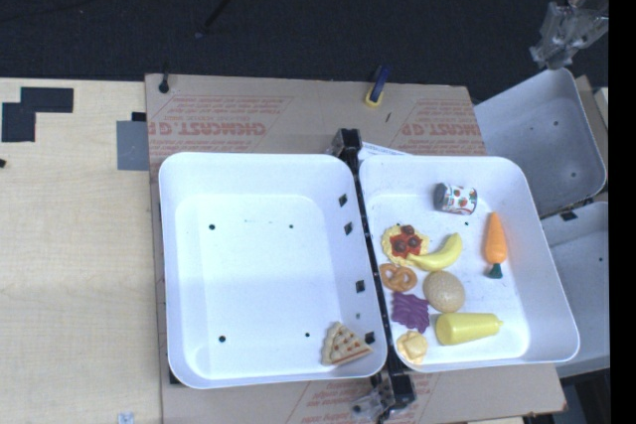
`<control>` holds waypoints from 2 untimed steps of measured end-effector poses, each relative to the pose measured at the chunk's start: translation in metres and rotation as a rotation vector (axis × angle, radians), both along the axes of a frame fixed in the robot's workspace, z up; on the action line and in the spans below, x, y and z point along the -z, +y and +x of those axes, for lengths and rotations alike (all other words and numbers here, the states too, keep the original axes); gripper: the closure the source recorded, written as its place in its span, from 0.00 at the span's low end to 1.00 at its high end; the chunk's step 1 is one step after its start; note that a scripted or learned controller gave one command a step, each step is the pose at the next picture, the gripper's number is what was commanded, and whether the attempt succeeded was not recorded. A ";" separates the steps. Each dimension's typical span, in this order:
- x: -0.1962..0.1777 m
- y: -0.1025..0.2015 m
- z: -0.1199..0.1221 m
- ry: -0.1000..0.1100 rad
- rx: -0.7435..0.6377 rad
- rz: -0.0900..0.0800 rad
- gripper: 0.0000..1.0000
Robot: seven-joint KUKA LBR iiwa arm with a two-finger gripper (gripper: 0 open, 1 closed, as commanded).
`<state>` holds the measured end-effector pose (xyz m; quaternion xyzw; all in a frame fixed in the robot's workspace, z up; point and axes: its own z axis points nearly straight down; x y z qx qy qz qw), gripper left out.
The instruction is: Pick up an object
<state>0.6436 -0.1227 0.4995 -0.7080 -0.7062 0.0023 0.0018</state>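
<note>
The right bin (550, 263) holds several toy foods: a small can (455, 199), an orange carrot (495, 239), a banana (442, 254), a round pizza piece (403, 240), a pretzel (397, 277), a tan potato (444, 291), purple grapes (409, 311), a yellow bottle (465, 327) and a small yellow piece (412, 346). A waffle wedge (344, 345) lies in the near right corner of the left bin (179, 243). The gripper (568, 33) is at the upper right, far beyond the bins and well away from every object.
Both bins rest on a cardboard sheet (258, 119) on the wooden bench. A blue and yellow clamp (376, 86) sits at the cardboard's far edge. A grey metal plate (542, 129) lies right of the right bin. A black clip (347, 142) joins the bins.
</note>
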 end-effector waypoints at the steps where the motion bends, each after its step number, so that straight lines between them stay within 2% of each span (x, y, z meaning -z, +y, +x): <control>1: 0.034 -0.053 0.000 0.001 0.001 0.000 1.00; 2: -0.043 -0.017 0.000 -0.011 -0.006 0.000 1.00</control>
